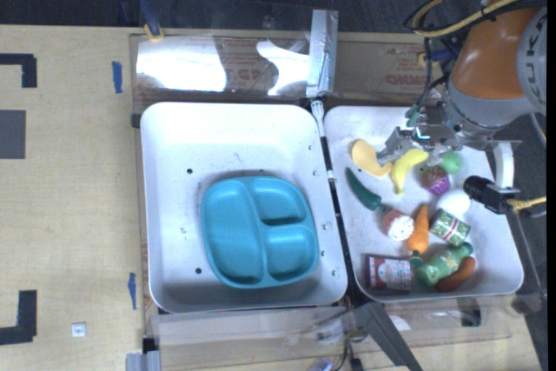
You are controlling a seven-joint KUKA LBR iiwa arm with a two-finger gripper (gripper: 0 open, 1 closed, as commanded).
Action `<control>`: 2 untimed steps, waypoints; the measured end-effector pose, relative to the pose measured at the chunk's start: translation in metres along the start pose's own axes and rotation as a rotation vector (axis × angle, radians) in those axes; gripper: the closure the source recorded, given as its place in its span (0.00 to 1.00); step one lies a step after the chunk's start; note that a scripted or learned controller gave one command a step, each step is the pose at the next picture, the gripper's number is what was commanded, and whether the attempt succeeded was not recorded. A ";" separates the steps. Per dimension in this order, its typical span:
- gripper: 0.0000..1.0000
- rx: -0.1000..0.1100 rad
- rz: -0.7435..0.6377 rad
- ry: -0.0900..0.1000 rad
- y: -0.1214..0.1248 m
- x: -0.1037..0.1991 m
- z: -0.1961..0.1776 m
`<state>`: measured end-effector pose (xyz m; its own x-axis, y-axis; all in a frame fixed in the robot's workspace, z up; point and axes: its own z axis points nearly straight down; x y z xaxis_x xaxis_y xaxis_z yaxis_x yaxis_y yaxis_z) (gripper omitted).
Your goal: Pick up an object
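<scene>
Item: gripper (415, 137), upper right of frame, finger state indeterminate, hovering over banana (401, 167) in right bin (512, 269); recommended: descend centred, avoiding neighbouring purple toy (435, 179).

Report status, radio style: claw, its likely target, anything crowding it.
Claw over right bin, top of the toy pile. Yellow banana directly below, not seen gripped. Purple toy and yellow piece crowd it. Blue tray in left bin.

You see the arm (499, 56) as a rounded grey housing with an orange band, yellow and black cables looped above it, and a metallic gripper (423, 133) assembly at its end.
</scene>
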<state>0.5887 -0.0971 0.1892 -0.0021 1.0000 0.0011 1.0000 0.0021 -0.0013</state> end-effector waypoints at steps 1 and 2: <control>0.00 -0.018 -0.307 -0.006 0.047 -0.034 0.079; 0.00 -0.004 -0.504 -0.004 -0.003 -0.068 0.102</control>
<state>0.5855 -0.1655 0.0870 -0.4845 0.8748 -0.0034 0.8748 0.4845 0.0026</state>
